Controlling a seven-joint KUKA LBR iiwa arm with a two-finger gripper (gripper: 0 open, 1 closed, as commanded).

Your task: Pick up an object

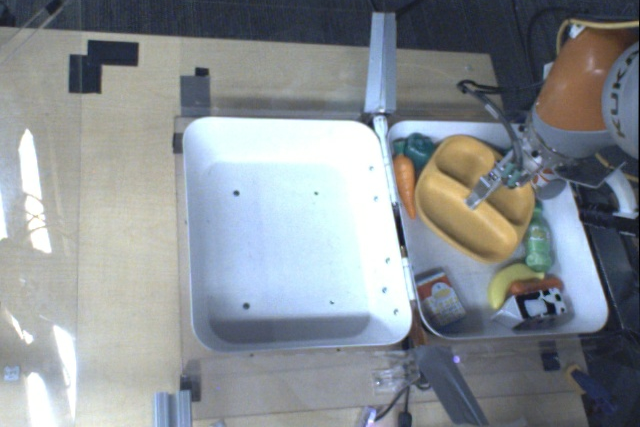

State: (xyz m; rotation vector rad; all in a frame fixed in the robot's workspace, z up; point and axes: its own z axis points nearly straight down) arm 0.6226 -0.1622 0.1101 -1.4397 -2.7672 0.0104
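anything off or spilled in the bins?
Nothing spilled or damaged. All items crowd the right bin: a big yellow object, carrot, banana, green bottle. The gripper sits over the yellow object.

The arm point(590, 90) reaches over the right bin point(590, 315), its gripper point(492, 185) low above a big yellow bowl point(470, 215). A carrot point(404, 185), a banana point(505, 283) and a green bottle point(539, 245) lie around it. The left bin point(290, 235) sits beside on the counter point(100, 215).

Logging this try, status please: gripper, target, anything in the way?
Gripper low over the yellow bread-shaped toy in the right bin. Nothing seen held. Carrot, banana and green bottle crowd beside it.
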